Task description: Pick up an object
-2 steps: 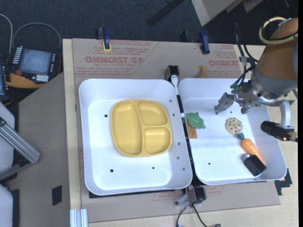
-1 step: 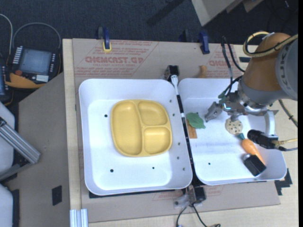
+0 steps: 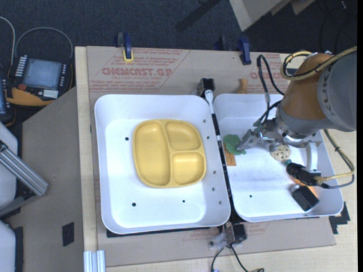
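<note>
On the counter [image 3: 85,152], the yellow plate [image 3: 169,152] sits in the left bin [image 3: 113,208], and farther back the hand [image 3: 240,147] reaches into the right bin [image 3: 266,203], its fingers pinching a small green thing [image 3: 232,143] by the left wall.

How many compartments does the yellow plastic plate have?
3 in the yellow plastic divided plate lying in the left white bin: one large on its left, two smaller on its right.

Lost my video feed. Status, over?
Gripper low in right bin, at green object. Grasp unconfirmed. Yellow tray in left bin.
</note>
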{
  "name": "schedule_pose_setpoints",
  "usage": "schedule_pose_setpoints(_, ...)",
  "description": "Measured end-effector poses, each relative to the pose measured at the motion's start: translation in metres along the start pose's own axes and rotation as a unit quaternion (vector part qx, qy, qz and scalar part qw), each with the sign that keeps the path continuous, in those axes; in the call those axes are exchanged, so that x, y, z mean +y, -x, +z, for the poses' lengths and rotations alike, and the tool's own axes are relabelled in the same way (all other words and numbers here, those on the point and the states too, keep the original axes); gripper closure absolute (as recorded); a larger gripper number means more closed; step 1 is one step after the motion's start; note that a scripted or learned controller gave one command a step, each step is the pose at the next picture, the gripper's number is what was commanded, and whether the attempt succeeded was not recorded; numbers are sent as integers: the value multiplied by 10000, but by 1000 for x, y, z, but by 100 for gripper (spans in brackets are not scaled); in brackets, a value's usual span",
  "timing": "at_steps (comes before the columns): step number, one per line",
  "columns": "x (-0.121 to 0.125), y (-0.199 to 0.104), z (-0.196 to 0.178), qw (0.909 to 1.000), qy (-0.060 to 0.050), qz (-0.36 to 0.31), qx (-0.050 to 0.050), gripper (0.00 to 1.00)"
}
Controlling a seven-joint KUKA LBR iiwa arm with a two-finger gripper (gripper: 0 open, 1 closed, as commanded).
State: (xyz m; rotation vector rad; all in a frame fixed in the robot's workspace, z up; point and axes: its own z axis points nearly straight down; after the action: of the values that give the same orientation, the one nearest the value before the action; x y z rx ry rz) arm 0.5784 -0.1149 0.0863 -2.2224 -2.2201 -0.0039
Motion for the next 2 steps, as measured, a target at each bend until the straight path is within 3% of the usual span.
schedule_pose_setpoints(1, 1, 1, -12, 10000, 32, 4, -19, 100)
schedule_pose_setpoints(2, 4, -9, -61, 10000, 23, -15, -17, 100)
